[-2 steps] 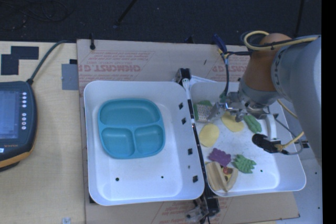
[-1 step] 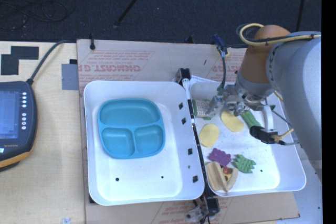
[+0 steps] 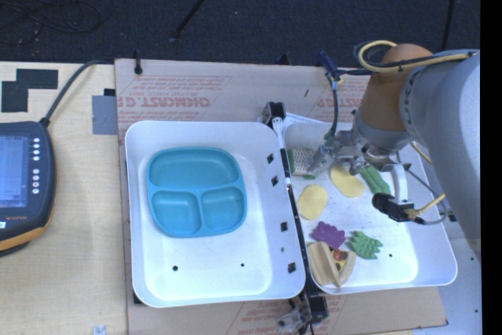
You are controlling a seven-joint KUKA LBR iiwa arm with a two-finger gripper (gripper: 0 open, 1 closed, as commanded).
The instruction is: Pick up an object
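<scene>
Grey arm (image 3: 439, 114) bent low over right bin (image 3: 427, 267), claw (image 3: 337, 157) near yellow pieces (image 3: 345, 182), grip state unclear

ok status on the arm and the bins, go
Gripper low in the right bin, nothing visibly held. Yellow pieces, purple toy, green toy loose there. Blue tray in left bin.
</scene>
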